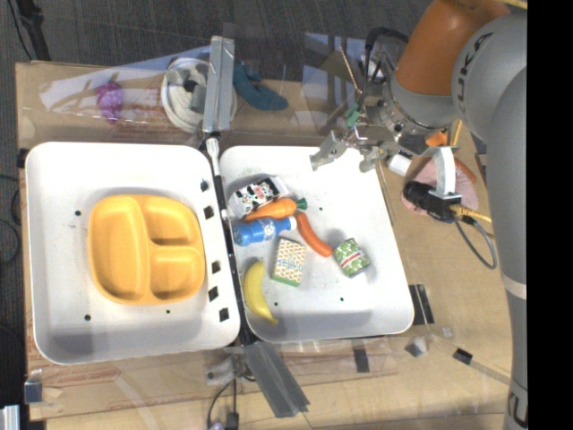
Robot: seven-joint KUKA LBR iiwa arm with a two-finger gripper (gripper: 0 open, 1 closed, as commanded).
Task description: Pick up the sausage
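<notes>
The sausage (313,234) is a short orange-red curved piece lying in the middle of the right bin (376,285), between a carrot (271,210) and a green can (352,257). My gripper (346,159) hangs over the bin's far edge, up and to the right of the sausage and well apart from it. Its two fingers stand open with nothing between them.
Also in the right bin are a black-and-white can (253,193), a blue bottle (261,231), a patterned box (289,262) and a banana (258,292). The left bin (54,177) holds a yellow divided tray (148,247). Loose items lie behind the bins.
</notes>
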